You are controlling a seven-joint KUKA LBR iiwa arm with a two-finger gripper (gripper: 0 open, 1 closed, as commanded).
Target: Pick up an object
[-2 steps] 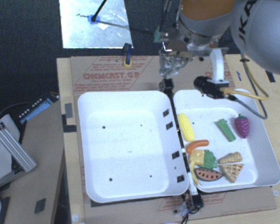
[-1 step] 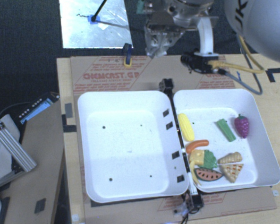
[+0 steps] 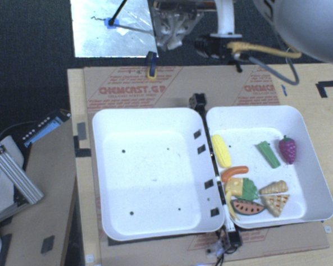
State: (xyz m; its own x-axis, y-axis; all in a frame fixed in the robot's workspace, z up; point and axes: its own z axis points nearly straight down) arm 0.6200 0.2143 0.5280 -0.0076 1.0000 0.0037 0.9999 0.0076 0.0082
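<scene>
Several toy foods lie in the right bin [image 3: 301,121]: a yellow corn cob [image 3: 221,150], an orange carrot [image 3: 234,171], a green stick [image 3: 267,154], purple grapes [image 3: 287,149], a watermelon slice [image 3: 248,207], a pizza wedge [image 3: 276,204], a tan bread piece [image 3: 273,188] and a green leafy piece [image 3: 248,188]. My gripper [image 3: 169,40] hangs high at the top of the view, beyond the bins' far edge and well away from the toys. Nothing shows in its grasp.
The left bin [image 3: 110,178] sits beside the right one, joined by a black-clipped divider [image 3: 207,155]. Both rest on a brown board [image 3: 130,87]. A blue and yellow clamp [image 3: 151,66] sits at the board's far edge. A metal rail [image 3: 11,173] stands left.
</scene>
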